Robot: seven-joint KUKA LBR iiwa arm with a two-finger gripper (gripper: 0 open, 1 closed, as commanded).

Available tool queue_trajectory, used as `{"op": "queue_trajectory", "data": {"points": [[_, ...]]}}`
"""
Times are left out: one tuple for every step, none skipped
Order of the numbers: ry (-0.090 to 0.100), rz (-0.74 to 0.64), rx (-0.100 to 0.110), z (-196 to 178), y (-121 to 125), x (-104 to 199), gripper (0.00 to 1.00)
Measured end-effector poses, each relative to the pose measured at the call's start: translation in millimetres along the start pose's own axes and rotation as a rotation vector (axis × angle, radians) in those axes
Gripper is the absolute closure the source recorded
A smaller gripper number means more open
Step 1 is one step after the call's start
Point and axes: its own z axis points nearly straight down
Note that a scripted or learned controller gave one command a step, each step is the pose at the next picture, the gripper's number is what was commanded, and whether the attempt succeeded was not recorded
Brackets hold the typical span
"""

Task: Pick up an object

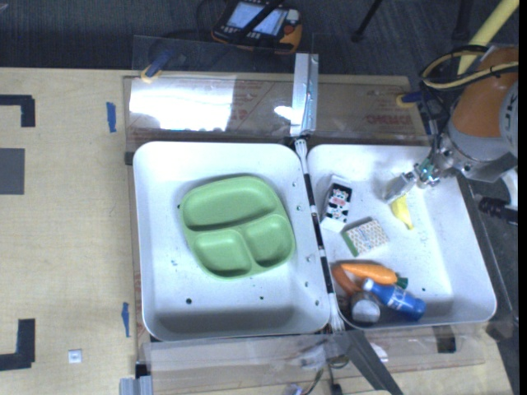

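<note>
While the gripper hovers just above the yellow piece, I cannot tell its state. The piece looks light and smooth; better to grasp its middle.

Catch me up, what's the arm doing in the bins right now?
The gripper is low in the right bin, at its back, right by a small yellow object. I can't tell whether it has hold of anything. Also in that bin: a black-and-white card, a patterned square sponge, a carrot and a blue bottle near the front. The left bin holds a green divided plate.
</note>
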Motion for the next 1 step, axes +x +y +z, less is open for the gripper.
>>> {"op": "queue_trajectory", "data": {"points": [[-0.005, -0.002, 0.000, -9.7, 0.5, -1.2, 1.00]]}}
